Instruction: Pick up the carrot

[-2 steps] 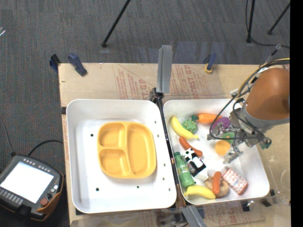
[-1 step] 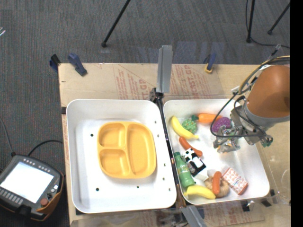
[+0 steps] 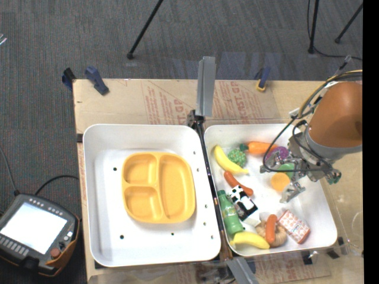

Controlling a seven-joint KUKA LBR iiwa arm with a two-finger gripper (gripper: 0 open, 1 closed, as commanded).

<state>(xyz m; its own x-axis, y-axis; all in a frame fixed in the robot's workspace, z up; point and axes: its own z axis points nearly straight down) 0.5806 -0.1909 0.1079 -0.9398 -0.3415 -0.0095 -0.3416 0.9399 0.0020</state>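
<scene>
Carrot (image 3: 259, 147) at 11 o'clock from gripper (image 3: 294, 189), prob light, stiff, slick plastic w/ taper; grab mid-body across width; claw state can't tell.

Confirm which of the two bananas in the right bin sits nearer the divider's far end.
The upper banana, lying beside the green broccoli. The other banana lies at the bin's near edge, beside the red-and-white box.

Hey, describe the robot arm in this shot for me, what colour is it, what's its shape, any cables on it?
The arm enters from the right as a rounded orange section above a grey wrist collar. Thin black and yellowish cables loop along its left side toward the gripper, a small metallic grey assembly with slim parts. No markings can be made out.
</scene>
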